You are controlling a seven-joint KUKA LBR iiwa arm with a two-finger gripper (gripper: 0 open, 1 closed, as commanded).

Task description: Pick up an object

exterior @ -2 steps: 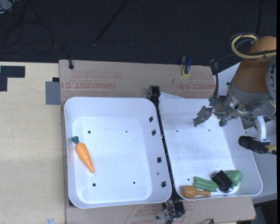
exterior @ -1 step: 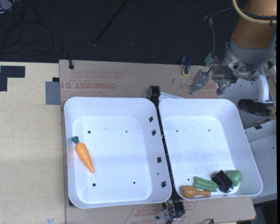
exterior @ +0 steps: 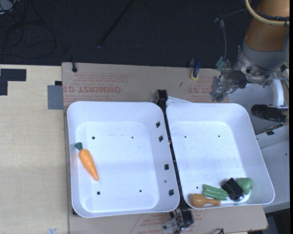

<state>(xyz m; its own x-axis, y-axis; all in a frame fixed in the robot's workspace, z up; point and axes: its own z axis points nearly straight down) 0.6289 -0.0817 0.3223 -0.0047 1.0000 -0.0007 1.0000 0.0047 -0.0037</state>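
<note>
An orange carrot (exterior: 89, 164) with a green top lies at the left side of the left bin (exterior: 115, 112). In the right bin (exterior: 210, 112), at its near right corner, a small pile holds a green bean pod (exterior: 214, 192), a black block (exterior: 233, 188), a green piece (exterior: 245, 183) and a tan pear-shaped piece (exterior: 203, 200). My gripper (exterior: 220, 92) hangs above the far edge of the right bin, well away from every object, with nothing between its fingers.
The bins stand on a cardboard sheet (exterior: 117, 84) over a wooden bench. A black divider with clips (exterior: 165, 140) runs between the bins. A blue and yellow clamp (exterior: 195, 69) sits at the cardboard's far edge. Cables and dark equipment lie beyond it.
</note>
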